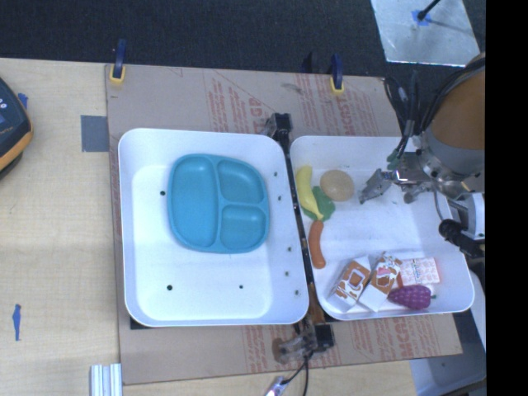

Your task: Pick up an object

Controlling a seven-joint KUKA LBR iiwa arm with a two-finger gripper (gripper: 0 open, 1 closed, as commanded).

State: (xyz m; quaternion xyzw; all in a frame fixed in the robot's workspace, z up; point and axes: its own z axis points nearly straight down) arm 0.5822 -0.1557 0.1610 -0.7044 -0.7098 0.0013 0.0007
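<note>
Pale wooden bench [58, 221], brown cardboard sheet [214, 106] clamped on it, dark carpet floor [206, 15] beyond

Grey arm [450, 151], orange band, black cables.

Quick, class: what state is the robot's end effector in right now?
End effector: in the right bin beside the round tan item; open or shut cannot be told, and nothing visibly held.

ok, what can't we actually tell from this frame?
- Gripper: camera view, too small and dark to read the finger state.
- Arm: cut off by the right edge.
- Small cartons: print too small to read.
- Purple item: partly overlaps the cartons; identity unclear.
- Device at the left: cut off by the frame edge.
</note>
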